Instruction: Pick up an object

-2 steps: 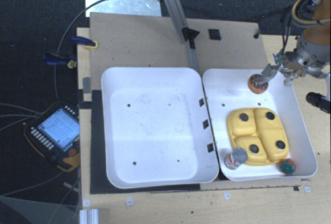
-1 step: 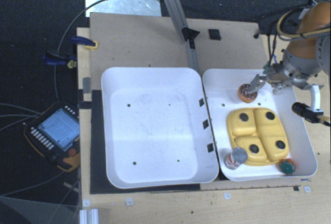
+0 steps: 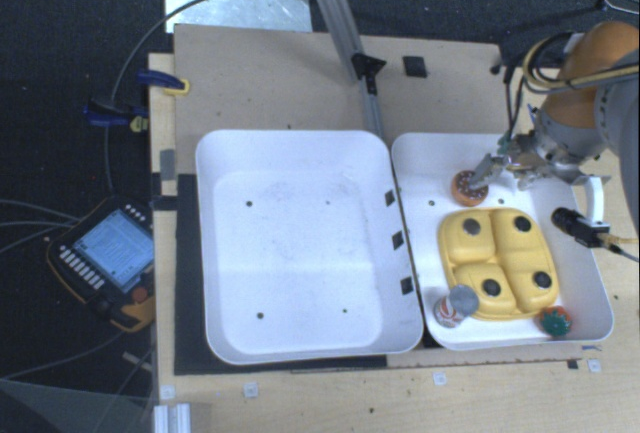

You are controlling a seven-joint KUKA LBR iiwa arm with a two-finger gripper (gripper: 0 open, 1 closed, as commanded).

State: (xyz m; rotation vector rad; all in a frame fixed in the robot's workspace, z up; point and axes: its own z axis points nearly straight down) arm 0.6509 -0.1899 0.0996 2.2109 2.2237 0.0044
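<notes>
arm point(image 3: 590, 81): grey, orange band above the wrist, reaching in from the right, bent downward | wrist: tilted toward the left | gripper point(image 3: 480, 179): low, pointing down-left, metal fingers point(image 3: 487, 169) slanted; from here I can't make out their spread

We see two white bins: the left bin point(image 3: 290, 241) plain white with a few dark specks, the right bin point(image 3: 420, 171) white as well. At its centre lies a yellow block point(image 3: 498, 261) with four black dots. At the block's 11 o'clock sits a brown-rimmed ring point(image 3: 467, 187); at 7 o'clock a grey-and-red piece point(image 3: 455, 305); at 5 o'clock a green-and-red ball point(image 3: 555, 322).
</notes>
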